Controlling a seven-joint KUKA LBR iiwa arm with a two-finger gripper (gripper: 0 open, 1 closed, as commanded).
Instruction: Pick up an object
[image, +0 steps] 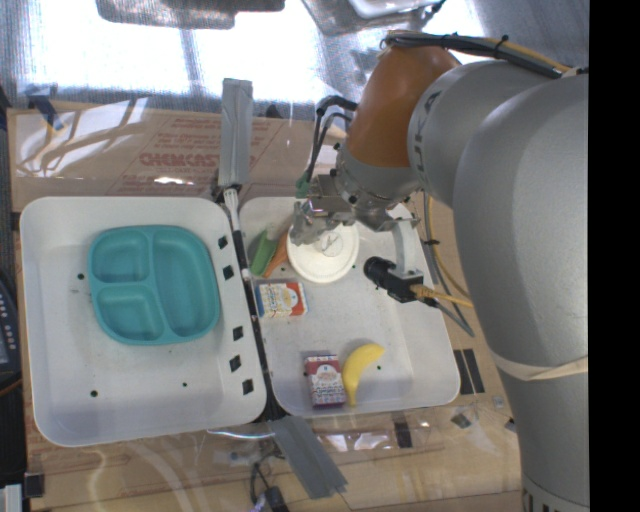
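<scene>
My gripper (322, 228) hangs over the far part of the right bin (420, 370), directly above a white round cup or bowl (322, 262). Its fingertips reach down to the cup's top. A green and orange vegetable (266, 254) lies just left of the cup against the bin's left wall. A small white box with a red and blue label (280, 299) sits below that. Near the bin's front lie a red and white carton (324, 380) and a yellow banana (360, 368) side by side.
The left bin (60, 390) holds a teal divided plate (154, 283). A grey divider (236, 130) stands between the bins at the back. The arm's large grey body fills the right side, with a black fitting (388, 278) and cables over the right bin.
</scene>
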